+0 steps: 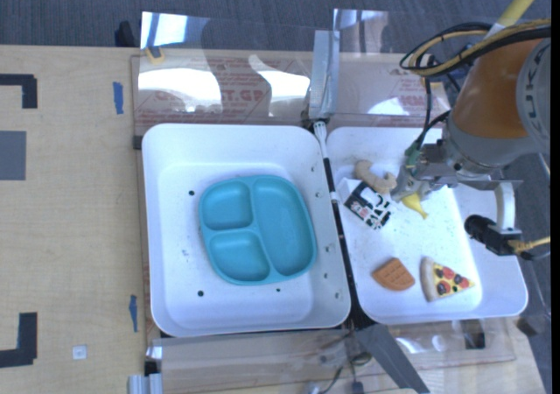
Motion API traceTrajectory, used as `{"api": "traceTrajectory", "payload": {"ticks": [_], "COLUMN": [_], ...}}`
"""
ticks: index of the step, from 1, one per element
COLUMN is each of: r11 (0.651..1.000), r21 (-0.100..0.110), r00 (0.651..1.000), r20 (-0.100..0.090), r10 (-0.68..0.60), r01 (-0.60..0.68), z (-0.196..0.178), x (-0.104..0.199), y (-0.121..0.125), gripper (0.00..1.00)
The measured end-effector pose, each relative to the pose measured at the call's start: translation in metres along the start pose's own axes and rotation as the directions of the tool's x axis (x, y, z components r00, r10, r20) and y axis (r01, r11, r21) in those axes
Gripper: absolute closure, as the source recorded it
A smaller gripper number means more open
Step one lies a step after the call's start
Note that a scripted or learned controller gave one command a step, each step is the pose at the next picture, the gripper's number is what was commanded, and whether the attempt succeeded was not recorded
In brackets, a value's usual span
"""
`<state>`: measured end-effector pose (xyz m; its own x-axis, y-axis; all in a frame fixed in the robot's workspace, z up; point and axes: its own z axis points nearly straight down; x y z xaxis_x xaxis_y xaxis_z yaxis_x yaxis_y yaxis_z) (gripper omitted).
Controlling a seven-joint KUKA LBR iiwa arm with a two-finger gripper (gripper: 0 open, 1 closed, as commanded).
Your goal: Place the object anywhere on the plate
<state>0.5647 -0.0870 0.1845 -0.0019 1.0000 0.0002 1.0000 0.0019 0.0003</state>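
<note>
A teal plate (258,228) with three compartments lies in the left bin (175,165). In the right bin (499,296) lie a tan bone-shaped toy (374,176), a black-and-white patterned object (368,207), a small yellow piece (413,204), an orange bread-like piece (394,275) and a pizza-slice toy (444,279). My gripper (418,175) hangs low over the back of the right bin, right of the tan toy and just above the yellow piece. The arm's body hides the fingertips.
A clear plastic wall (262,77) rises behind both bins. A raised divider (332,208) runs between the bins. Cables (446,46) and the arm's orange band (494,94) hang over the right bin's back right corner. A black fitting (490,235) juts over the right rim.
</note>
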Motion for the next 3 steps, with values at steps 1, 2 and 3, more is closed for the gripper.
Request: {"api": "traceTrajectory", "payload": {"ticks": [1,2,3], "r11": [1.000,1.000,1.000], "r21": [0.004,0.005,0.004], "r00": [1.000,1.000,1.000], "r20": [-0.003,-0.003,-0.001], "r10": [-0.004,-0.006,0.000], "r01": [0.004,0.006,0.000], "z": [0.000,0.001,0.000], "x": [0.067,0.150,0.146], "y": [-0.015,-0.032,-0.031], "gripper": [1.00,1.00,0.00]}}
